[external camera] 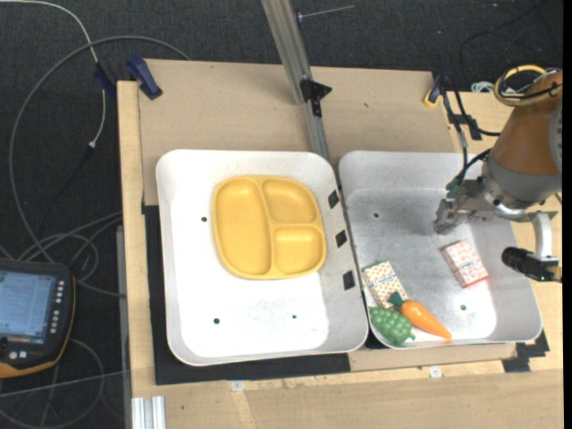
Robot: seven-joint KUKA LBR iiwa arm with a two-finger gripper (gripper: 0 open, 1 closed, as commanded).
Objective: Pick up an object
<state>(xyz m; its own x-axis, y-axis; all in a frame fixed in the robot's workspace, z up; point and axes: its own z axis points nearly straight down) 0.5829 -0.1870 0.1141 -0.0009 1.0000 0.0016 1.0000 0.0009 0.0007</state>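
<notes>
We judge nothing picked yet: gripper (450, 211) hovers, grip state unclear, pink box (466, 263) lying just below it.

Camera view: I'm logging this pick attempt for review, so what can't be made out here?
- Hand: too small and blurred to tell open or shut, or whether it touches the right bin.
- Arm: cut off by the right edge.
- Green toy: partly covered by the carrot.
- Print on the pink box and card: too small.

Right bin's (402, 177) middle lies open; carton (466, 263), packet (385, 281) and carrot (424, 318) crowd its near side.
</notes>
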